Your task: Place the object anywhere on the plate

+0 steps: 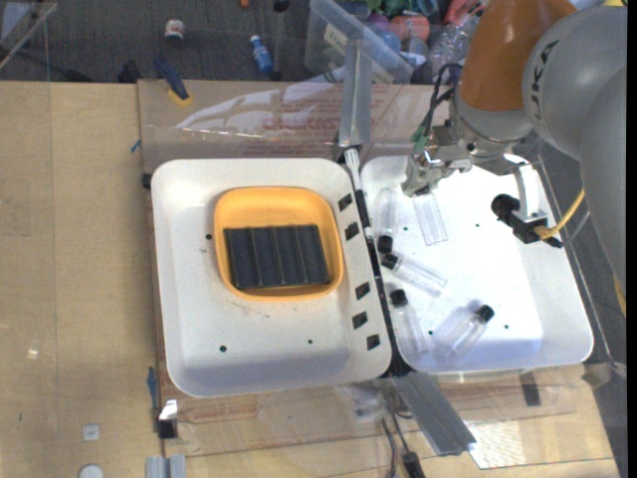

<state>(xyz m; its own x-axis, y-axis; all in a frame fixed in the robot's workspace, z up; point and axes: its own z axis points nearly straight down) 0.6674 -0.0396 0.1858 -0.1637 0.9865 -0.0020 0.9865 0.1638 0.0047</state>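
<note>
The clear vial [432, 222] hangs just under the gripper [419, 179], long axis near upright, maybe pinched — I cannot tell — with the orange plate [231, 205] off to its left.

Left bin [189, 347] has an orange plate [231, 212] with a dark ribbed slab [277, 257] on it. Right bin [537, 307] has a few clear vials [418, 275] with black caps scattered around. Gripper [418, 182] hangs over the right bin's far-left corner, just above one vial [432, 222].
</note>
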